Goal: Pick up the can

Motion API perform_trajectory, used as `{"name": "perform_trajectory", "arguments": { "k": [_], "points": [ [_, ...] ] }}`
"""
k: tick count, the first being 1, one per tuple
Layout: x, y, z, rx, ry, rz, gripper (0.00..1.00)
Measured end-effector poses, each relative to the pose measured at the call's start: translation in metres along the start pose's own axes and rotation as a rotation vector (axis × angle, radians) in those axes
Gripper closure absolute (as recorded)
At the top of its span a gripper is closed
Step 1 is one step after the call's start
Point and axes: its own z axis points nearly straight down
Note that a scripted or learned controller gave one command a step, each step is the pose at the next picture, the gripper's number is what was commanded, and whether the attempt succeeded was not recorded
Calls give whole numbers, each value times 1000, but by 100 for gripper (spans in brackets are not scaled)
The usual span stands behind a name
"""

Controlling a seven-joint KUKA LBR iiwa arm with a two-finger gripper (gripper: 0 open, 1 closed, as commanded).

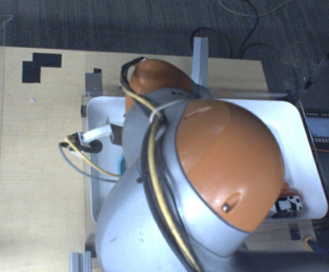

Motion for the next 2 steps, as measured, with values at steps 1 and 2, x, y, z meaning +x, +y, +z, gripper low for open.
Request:
{"name": "perform_trajectory", "arguments": {
  "k": [1, 2],
  "points": [
    [-40, -10, 2, -7, 41, -3, 100],
    [-55, -15, 1, -7, 36, -420, 100]
  ]
}}
